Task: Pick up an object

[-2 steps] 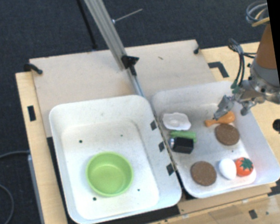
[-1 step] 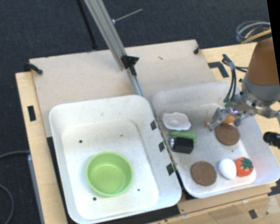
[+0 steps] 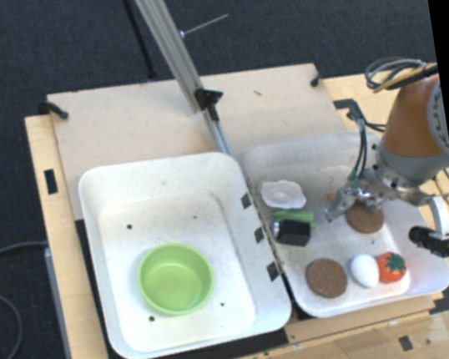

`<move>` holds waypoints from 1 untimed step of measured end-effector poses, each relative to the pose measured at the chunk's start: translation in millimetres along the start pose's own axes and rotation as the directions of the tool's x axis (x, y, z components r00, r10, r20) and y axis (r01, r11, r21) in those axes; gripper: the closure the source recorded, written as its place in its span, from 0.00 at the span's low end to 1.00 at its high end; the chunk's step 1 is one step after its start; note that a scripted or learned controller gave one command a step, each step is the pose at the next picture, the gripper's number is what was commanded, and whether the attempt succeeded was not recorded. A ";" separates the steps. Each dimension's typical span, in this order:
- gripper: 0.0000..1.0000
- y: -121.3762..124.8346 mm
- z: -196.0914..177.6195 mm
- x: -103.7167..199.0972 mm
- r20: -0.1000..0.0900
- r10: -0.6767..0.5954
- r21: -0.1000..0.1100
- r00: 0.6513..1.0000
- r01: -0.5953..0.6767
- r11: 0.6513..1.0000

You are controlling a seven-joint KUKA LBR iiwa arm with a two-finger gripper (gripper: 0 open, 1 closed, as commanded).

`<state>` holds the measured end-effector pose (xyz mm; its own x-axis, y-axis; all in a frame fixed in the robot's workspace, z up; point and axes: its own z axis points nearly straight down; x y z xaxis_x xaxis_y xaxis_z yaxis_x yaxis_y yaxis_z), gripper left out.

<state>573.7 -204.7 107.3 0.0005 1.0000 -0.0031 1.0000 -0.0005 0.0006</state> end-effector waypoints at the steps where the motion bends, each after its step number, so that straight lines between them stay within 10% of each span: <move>1: 1.00 2.0 -14.8 -1.4 0.001 0.004 -0.008 1.000 -0.004 1.000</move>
<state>575.7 -206.0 122.1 0.0044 1.0000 -0.0042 1.0000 -0.0044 0.0088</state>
